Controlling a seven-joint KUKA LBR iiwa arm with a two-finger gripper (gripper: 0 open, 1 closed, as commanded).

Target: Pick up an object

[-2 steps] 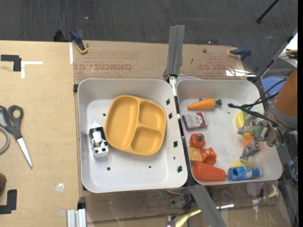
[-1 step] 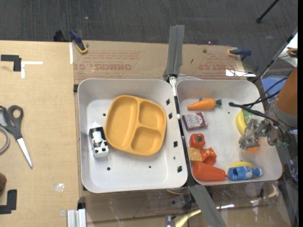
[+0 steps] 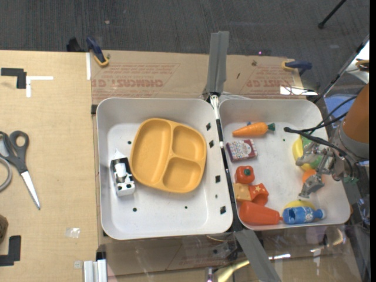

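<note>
Pincer of mine hangs low in the right bin, near its right wall; whether it grips anything, I cannot tell. Blue bottle lies just below, open floor leftward.

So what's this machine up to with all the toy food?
A robot arm reaches into the right bin, its gripper low among toy food: a carrot, a tomato, a blue bottle and a yellow piece. Nothing is visibly lifted yet. The left bin holds a yellow divided plate.
</note>
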